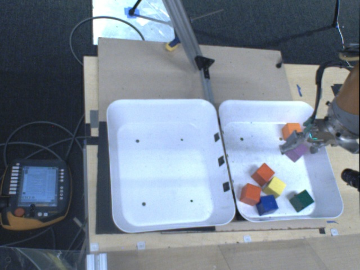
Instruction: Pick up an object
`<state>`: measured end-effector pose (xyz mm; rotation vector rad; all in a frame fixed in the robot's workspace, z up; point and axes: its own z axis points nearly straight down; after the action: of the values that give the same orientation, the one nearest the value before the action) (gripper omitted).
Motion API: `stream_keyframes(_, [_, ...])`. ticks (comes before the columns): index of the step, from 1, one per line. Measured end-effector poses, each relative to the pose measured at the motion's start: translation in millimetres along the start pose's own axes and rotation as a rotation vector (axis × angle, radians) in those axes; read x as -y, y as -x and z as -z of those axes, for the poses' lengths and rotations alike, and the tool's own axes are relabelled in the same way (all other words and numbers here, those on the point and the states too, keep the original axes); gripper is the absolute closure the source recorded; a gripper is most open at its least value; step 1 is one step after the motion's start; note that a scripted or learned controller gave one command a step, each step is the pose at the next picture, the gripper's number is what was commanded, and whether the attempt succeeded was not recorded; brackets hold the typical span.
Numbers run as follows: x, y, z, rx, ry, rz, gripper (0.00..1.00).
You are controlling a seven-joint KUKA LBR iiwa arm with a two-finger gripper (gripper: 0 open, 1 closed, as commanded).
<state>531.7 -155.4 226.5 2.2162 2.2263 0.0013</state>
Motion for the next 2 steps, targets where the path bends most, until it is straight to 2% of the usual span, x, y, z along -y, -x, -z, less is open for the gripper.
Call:
stream_keyframes(1, [-0.1,0.0,0.3,0.0,0.001,-0.001,0.0])
stream_keyframes(2, [-2.9,-4.3,-42.2,0.0,-0.003,-0.002,0.0])
